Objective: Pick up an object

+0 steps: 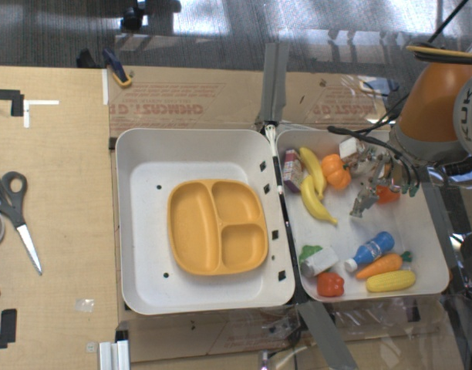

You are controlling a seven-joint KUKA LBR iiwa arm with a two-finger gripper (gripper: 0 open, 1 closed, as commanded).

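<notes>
The end effector [365, 200] is hanging over the right bin [433, 230], near its far right corner; I cannot tell how it is set, for cables are crowding it. A small red-orange thing [388, 194] is peeking out just beside it, partly covered and hard to name. Two bananas [316, 187] and an orange fruit [335, 171] are lying toward the bin's far left corner; a blue bottle [372, 250], carrot [379, 266] and corn cob [389, 281] near its front edge. The left bin [136, 230] is carrying a yellow divided plate [217, 226]. Scissors [18, 216] are lying at the wooden table's [51, 160] left edge, partly cut off.
</notes>
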